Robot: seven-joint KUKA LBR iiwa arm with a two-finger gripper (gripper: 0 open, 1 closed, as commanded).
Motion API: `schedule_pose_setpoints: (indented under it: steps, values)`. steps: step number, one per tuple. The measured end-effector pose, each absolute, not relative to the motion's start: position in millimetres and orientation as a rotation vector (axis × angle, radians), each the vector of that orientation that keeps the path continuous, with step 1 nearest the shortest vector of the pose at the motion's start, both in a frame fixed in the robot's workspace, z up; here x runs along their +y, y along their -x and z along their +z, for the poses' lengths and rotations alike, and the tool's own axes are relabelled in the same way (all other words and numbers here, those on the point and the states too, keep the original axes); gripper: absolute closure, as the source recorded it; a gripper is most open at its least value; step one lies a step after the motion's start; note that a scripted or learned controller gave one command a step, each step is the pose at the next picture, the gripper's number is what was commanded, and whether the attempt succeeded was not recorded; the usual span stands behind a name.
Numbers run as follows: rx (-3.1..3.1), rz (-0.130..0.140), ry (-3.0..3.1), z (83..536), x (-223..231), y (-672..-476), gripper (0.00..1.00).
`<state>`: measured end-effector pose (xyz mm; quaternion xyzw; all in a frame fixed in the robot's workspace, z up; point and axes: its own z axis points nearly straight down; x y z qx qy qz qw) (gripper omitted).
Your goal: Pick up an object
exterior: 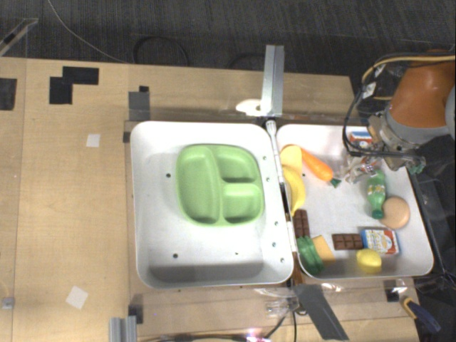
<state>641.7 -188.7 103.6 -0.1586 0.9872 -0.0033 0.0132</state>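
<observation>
Wooden bench, two white bins, and the gripper (358, 168) hangs low over the right bin (420, 258). Can't tell its state. Carrot (318, 166) lies just beside it, green bottle (376, 194) close too. Looks like nothing's lifted yet, so the pick remains.

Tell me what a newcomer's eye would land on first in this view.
First, the big green divided tray, lying alone in the left bin. Next, the colourful clutter in the right bin: a yellow banana and an orange carrot at the upper left, a green bottle beside a tan egg-shaped piece, and a lemon at the lower edge. The arm's orange band looms at the upper right, its gripper just above that bin's floor.
</observation>
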Motion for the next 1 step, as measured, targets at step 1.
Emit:
schedule_pose_setpoints:
  steps: [1]
  values:
    - [3.076, -0.01, 0.495, 103.1, -188.6, -641.5, 0.0]
